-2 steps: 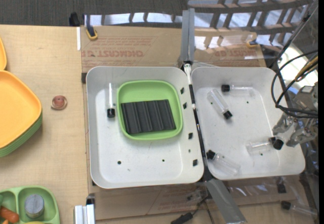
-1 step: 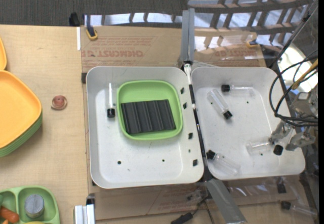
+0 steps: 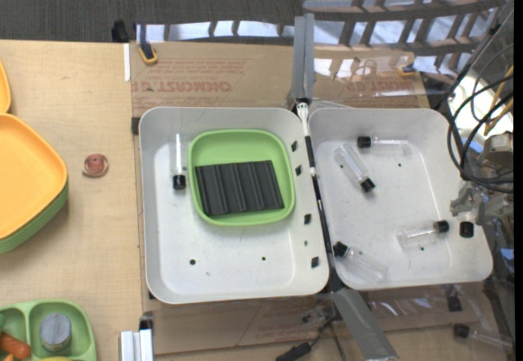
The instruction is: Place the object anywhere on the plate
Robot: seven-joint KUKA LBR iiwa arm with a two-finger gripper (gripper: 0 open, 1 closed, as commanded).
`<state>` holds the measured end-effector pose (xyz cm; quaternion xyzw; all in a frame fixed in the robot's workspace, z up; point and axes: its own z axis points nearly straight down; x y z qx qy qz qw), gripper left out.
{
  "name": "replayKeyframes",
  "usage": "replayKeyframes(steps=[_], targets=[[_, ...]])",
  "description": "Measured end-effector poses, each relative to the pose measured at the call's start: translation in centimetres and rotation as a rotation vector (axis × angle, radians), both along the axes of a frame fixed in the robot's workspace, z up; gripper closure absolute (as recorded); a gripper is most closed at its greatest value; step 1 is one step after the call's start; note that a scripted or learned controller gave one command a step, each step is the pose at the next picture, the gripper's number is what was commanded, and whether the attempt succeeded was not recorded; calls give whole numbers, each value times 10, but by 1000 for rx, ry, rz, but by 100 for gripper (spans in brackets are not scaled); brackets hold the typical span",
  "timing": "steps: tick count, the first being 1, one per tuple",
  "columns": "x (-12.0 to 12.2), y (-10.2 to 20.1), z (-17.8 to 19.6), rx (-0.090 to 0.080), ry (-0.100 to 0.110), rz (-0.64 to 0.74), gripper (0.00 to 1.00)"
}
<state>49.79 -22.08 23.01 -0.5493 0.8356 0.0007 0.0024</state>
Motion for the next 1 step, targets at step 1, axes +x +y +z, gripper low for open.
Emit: replayKeyframes(steps=[1], targets=[[0,0,0,0,1,1,0]])
